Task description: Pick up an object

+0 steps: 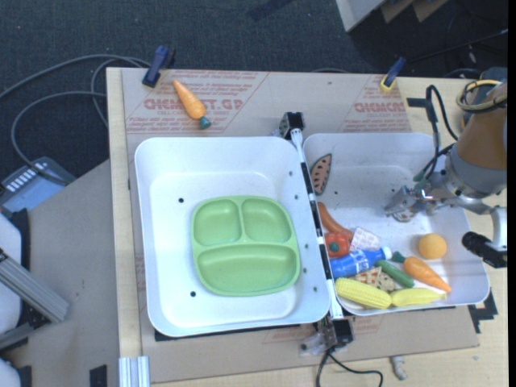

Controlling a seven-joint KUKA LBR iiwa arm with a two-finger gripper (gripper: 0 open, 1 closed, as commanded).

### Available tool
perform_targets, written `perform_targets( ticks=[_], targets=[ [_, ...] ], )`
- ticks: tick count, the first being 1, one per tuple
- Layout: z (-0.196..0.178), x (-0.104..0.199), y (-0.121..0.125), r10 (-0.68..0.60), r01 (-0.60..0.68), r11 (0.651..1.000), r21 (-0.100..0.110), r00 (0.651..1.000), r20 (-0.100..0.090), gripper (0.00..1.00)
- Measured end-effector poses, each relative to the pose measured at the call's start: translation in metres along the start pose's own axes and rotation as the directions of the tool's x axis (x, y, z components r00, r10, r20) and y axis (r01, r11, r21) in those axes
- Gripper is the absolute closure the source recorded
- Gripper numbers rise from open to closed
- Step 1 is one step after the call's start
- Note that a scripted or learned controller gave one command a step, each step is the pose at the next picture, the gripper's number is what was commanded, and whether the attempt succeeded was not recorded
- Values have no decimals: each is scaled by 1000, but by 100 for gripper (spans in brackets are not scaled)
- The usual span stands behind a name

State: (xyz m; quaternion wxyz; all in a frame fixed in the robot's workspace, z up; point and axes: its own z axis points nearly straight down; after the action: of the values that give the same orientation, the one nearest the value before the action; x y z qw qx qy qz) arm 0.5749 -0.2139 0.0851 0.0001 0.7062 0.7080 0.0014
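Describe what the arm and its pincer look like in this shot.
The arm is a thick rounded body, orange-brown above a grey wrist section. Black cables loop along its left side, with a yellowish coil near its top. The pincer is a small grey metal piece with dark fittings, too small to make out further.

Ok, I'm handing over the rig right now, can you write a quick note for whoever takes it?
Gripper: low in the right bin, over bare floor; nothing seen between its fingers.
Toys sit along that bin's near side: orange ball, carrot, corn cob, blue bottle. Watermelon slice at the divider.
Left bin holds a green tray.
Done: nothing lifted. Left: pick up one object.
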Motion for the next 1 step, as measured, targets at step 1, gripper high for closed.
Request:
perform_targets(
  ticks=[1],
  targets=[
    [-11, -1, 0, 0, 0, 1000, -2, 1000, 4, 100]
  ],
)
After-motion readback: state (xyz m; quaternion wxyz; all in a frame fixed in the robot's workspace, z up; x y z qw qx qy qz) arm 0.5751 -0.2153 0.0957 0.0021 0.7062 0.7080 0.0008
